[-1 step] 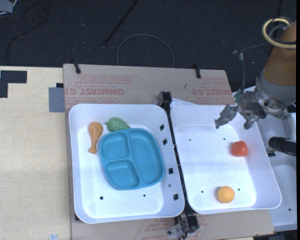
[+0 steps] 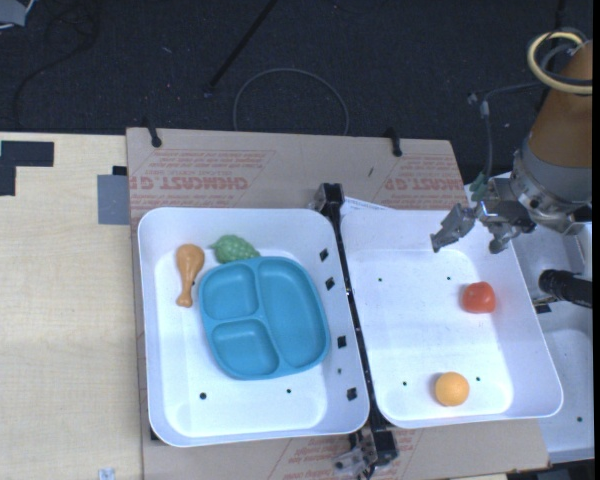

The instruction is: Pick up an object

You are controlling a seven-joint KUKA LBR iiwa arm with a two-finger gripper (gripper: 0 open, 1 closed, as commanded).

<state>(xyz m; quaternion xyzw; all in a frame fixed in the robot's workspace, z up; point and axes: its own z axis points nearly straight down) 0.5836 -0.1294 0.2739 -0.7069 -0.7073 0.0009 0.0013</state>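
My tool [image 2: 477, 230] open over the right bin's [image 2: 410, 368] far edge.
It holds nothing; the red object [image 2: 478, 297] lies just below it, the orange ball [image 2: 451, 389] nearer the front.

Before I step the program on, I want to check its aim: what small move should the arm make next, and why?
Probably move the tool down and slightly toward the camera, over the red object. The tool hangs open above the far right corner of the right bin, holding nothing, and the red object lies nearest, with bare floor around it. The orange ball lies farther off.
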